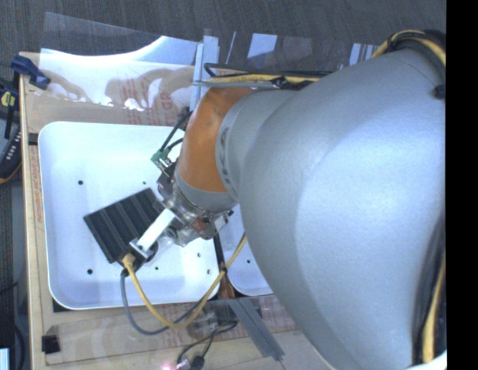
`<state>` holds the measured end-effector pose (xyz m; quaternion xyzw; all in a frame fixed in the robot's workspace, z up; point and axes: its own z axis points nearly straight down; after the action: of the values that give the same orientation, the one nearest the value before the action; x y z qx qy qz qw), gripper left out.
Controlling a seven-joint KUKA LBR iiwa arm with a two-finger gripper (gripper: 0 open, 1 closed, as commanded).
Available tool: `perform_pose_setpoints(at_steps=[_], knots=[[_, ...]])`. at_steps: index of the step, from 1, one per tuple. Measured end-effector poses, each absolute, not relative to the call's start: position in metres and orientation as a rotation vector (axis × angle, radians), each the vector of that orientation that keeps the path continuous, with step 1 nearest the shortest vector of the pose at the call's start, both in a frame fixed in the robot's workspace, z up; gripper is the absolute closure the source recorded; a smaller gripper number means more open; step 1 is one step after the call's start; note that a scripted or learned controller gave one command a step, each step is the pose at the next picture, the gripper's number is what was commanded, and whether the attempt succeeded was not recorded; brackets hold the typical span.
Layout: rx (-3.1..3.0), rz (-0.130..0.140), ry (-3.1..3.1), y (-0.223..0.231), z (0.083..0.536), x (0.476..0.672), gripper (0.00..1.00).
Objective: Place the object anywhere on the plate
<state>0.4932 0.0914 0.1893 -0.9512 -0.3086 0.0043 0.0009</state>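
Evidently mid-reach: over the left bin (69, 206) the gripper (191, 226) hung low, probably to work near its floor; its opening and load could not be told. The arm (339, 206) covered most of the right bin (250, 282), leaving the place of the object unknown.

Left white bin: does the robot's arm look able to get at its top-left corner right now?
Probably yes. The arm hangs over the left bin, and only bare white floor lies between it and that corner, with nothing visible in the way.
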Motion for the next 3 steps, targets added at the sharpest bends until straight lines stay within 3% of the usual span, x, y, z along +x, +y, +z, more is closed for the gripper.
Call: perform_pose_setpoints(at_steps=[1, 2, 3], knots=[[-3.007, 0.012, -0.903, 0.015, 0.19, 0.475, 1.0], [-3.031, 0.004, -0.814, 0.097, 0.271, 0.495, 1.0], [-2.931, 0.013, -1.121, 0.069, 0.211, 0.532, 1.0]])
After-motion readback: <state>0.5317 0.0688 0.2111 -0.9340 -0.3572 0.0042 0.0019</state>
